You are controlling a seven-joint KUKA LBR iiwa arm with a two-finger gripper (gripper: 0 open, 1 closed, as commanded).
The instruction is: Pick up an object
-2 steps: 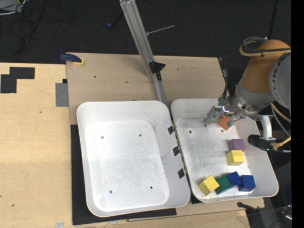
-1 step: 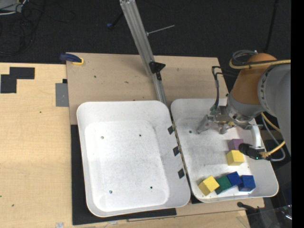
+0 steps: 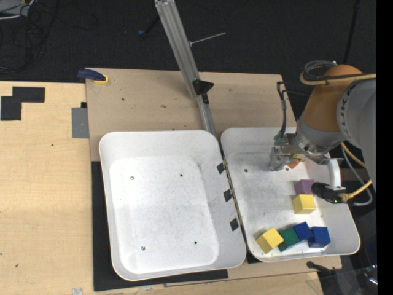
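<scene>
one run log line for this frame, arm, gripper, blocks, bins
arm: over right bin | gripper: low near bin's far side, fingers unclear | blocks: purple, yellow, yellow, green, two blue near front | left bin

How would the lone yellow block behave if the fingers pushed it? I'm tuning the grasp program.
The yellow block looks like a stiff cube with flat faces, so it would probably slide, not roll. It touches the purple block, so a push from the near side would likely shove both. It seems small and probably light.
</scene>
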